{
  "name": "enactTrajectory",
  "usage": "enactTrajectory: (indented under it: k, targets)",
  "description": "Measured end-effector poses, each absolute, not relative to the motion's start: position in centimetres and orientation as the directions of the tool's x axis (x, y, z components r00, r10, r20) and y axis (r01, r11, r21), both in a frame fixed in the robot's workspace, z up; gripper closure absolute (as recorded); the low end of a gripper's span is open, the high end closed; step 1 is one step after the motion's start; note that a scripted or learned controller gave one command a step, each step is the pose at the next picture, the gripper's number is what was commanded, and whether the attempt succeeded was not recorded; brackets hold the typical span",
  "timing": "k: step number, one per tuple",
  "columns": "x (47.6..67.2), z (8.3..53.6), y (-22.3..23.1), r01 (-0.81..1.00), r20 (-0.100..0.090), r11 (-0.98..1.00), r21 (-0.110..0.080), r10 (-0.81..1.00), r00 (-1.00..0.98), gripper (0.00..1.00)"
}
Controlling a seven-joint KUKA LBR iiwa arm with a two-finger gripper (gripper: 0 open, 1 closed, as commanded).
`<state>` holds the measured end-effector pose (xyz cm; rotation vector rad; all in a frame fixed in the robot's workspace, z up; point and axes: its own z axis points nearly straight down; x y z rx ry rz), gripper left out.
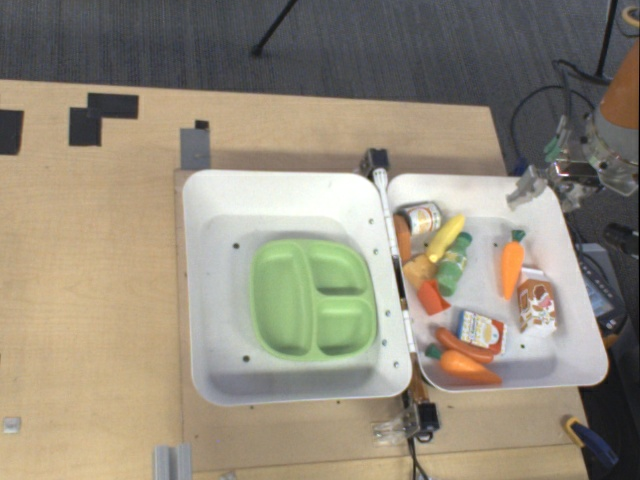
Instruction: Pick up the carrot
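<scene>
The floor (150, 18) at the top is dark grey carpet with thin lines in it. A thin black pole (285, 13) lies slanted across the floor. Below it is the tabletop (90, 298), made of light brown wood. It has a few black shapes (102, 116) cut or stuck near its top left part. A small grey block (195, 148) sits on the wood near the middle. Black wires (545, 103) loop over the floor at the right. The light is soft and even, with no strong shadows.
</scene>
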<state>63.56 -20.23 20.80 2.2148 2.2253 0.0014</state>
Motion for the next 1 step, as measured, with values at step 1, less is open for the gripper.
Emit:
enactTrajectory:
  k: [1]
  targets:
    - [63.02, 8.54, -20.57, 0.911, -0.003, 0.412, 0.003, 0.911, -0.412, 0.0]
